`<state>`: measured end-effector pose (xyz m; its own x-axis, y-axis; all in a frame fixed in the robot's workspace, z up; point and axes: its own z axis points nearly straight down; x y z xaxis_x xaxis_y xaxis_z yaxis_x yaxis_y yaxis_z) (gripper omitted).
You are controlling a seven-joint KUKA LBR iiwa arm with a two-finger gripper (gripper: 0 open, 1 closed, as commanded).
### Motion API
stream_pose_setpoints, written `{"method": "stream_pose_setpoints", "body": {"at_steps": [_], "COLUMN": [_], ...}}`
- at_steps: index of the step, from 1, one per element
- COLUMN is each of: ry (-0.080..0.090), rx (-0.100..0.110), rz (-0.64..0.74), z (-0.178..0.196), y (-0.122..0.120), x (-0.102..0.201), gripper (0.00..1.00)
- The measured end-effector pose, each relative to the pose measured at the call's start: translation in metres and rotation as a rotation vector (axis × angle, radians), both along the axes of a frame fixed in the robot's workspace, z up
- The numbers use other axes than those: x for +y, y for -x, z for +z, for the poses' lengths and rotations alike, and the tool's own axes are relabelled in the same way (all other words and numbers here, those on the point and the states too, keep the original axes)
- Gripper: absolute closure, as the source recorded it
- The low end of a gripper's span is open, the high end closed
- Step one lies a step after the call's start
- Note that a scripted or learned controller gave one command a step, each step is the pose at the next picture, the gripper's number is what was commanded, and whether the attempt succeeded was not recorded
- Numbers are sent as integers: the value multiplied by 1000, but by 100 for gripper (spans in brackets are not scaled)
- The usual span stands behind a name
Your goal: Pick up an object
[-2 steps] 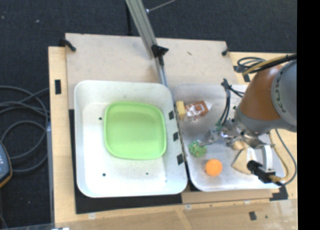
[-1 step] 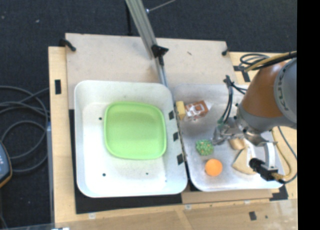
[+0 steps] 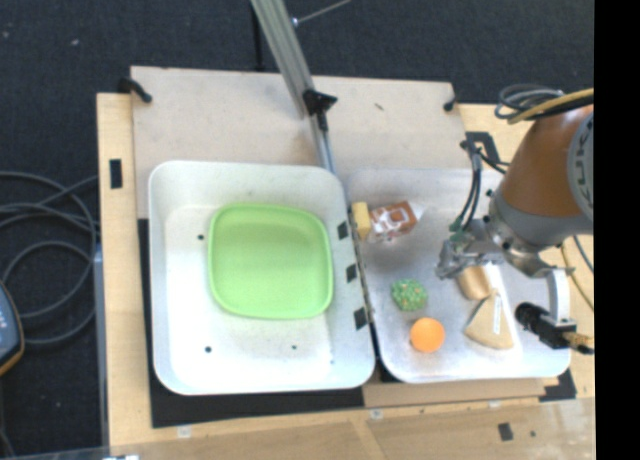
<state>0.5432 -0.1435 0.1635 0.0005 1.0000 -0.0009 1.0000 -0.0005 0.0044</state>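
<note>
Bins sit side by side in front of you. Nearest you, in the right bin (image 3: 400, 373), an orange ball (image 3: 427, 335) lies beside a tan wedge (image 3: 491, 325). A little farther back you see a bumpy green ball (image 3: 408, 295). The gripper (image 3: 462, 263) hangs low over this bin, just beside another tan piece (image 3: 474, 281); you cannot tell how its tips are set. Farther still, a small brown and white packet (image 3: 391, 220) lies near the back wall. In the left bin (image 3: 180, 368), a green square plate (image 3: 271, 260) lies flat.
</note>
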Motion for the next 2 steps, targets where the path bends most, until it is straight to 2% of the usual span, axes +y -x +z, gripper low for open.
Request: {"method": "stream_pose_setpoints", "body": {"at_steps": [1,2], "ry": [0,-1], "rx": [0,3], "rz": [1,0], "z": [46,56], "y": [1,1], "x": [7,6], "gripper": [100,100]}}
